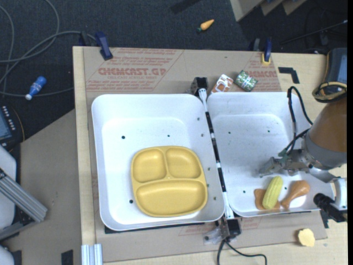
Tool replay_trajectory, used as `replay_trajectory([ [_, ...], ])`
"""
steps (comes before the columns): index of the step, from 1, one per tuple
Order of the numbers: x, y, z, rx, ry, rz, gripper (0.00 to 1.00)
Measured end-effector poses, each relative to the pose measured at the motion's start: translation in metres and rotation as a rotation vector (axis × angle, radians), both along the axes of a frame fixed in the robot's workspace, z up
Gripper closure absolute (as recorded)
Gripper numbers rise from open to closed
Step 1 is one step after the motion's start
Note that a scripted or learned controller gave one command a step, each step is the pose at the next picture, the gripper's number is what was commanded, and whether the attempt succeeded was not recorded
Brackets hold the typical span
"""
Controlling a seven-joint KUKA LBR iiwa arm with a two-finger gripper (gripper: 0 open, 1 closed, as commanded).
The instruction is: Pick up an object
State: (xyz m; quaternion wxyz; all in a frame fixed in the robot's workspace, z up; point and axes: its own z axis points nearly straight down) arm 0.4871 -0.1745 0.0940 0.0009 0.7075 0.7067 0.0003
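1. The left bin (110,164) holds one thing: a yellow three-compartment plate (168,180), lying flat toward its near side.
2. The right bin (248,126) has three toy foods bunched in its near right corner: a corn cob (273,192), an orange piece (259,199) touching the cob's left side, and a brown drumstick (297,192) just to the cob's right.
3. The arm (331,137) leans in from the right, and its gripper (282,164) hangs just above the cob; from here I cannot tell how the jaws are set, and nothing sits visibly between them.
4. The surface (143,70) is brown printed board, clipped at the far edge with blue clamps (102,44).
5. On it, behind the right bin, sit a small carton (223,84) and a green can (246,80); a yellow chunk (306,237) lies at the near right.
6. The floor (138,10) is dark carpet with cables (33,37), a blue bottle (36,86) and a small orange item (206,24).
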Motion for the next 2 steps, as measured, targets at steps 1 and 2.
replay_trajectory([
  [1,0.035,-0.045,0.043,-0.005,-0.005,0.000,0.00],
  [2,-0.011,0.011,-0.013,0.006,0.010,0.002,0.00],
])
